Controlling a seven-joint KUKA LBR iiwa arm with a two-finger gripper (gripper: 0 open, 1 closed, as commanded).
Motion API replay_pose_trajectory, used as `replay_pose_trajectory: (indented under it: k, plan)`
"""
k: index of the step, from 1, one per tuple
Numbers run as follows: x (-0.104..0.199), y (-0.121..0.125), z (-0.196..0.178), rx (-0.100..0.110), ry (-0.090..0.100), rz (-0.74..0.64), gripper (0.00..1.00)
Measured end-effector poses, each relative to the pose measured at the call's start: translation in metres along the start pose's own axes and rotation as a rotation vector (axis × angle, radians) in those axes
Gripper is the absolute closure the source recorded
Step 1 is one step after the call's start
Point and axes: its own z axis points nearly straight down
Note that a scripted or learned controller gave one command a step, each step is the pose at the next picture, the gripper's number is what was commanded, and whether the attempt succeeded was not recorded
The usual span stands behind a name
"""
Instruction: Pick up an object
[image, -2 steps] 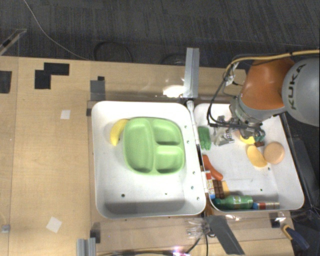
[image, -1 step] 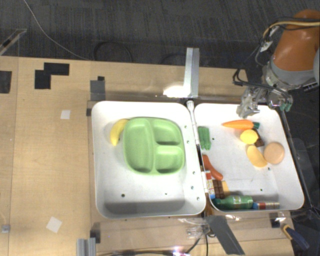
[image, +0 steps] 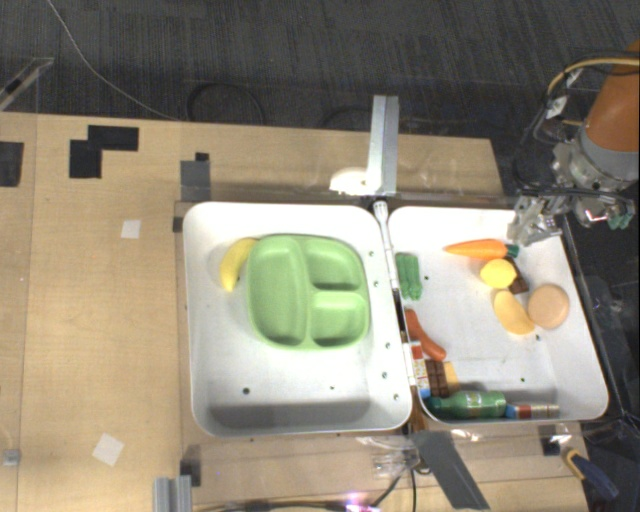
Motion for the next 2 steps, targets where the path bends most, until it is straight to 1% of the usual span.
replay_pose_trajectory:
  k: [1,2]
  plan:
    - [0.052,0.036,-0.012,-0.002,0.002,0.204,1.0]
    - [0.042,0.01,0.014,-0.002,0.001,0.004,1.0]
